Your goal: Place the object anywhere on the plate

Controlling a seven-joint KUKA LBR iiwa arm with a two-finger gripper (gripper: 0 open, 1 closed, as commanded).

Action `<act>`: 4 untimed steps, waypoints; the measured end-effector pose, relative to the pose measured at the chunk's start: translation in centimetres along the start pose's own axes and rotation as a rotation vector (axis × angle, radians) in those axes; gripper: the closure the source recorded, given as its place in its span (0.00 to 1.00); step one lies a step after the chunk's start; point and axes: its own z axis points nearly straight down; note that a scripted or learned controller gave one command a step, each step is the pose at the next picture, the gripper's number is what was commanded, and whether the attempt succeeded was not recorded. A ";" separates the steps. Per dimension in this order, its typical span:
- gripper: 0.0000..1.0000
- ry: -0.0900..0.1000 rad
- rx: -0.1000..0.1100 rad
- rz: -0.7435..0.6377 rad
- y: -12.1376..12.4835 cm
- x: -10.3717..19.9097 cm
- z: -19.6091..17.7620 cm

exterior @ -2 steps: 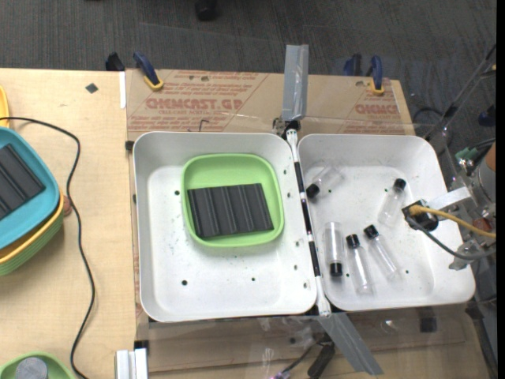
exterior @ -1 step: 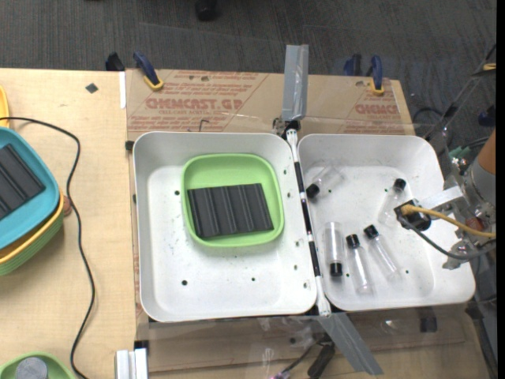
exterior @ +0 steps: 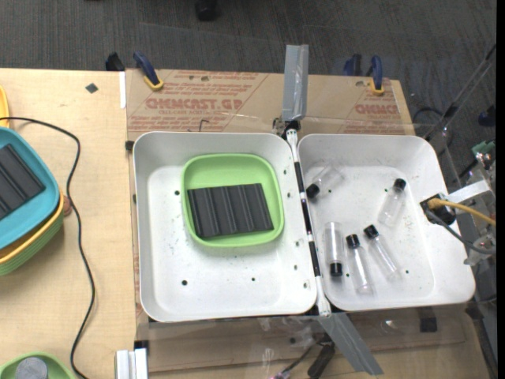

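Observation:
A green square plate (exterior: 230, 163) sits in the upper middle of the left bin (exterior: 162, 243). A dark ribbed slab (exterior: 233, 210) lies flat on it and covers most of its floor. Several clear vials with black caps lie loose in the right bin (exterior: 422, 279). One vial (exterior: 325, 180) is near the bin's upper left and another (exterior: 391, 205) lies toward the right. Three more lie close together at the lower middle (exterior: 334, 245), (exterior: 358, 265), (exterior: 383, 253).
Stacked teal and yellow trays (exterior: 28, 204) rest on the wooden bench at far left, with a black cable (exterior: 79, 235) looping past them. Cardboard (exterior: 205, 99) held by clamps lies behind the bins. A yellow cable and white tag (exterior: 456, 202) poke over the right bin's right rim.

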 end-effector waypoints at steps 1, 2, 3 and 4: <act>0.00 0.000 0.000 -0.001 0.0 0.0 0.0; 0.00 -0.001 0.001 -0.003 -7.1 1.4 1.8; 0.00 0.000 -0.001 -0.004 -6.7 1.4 0.8; 0.00 0.001 -0.001 -0.004 -6.2 1.3 -0.4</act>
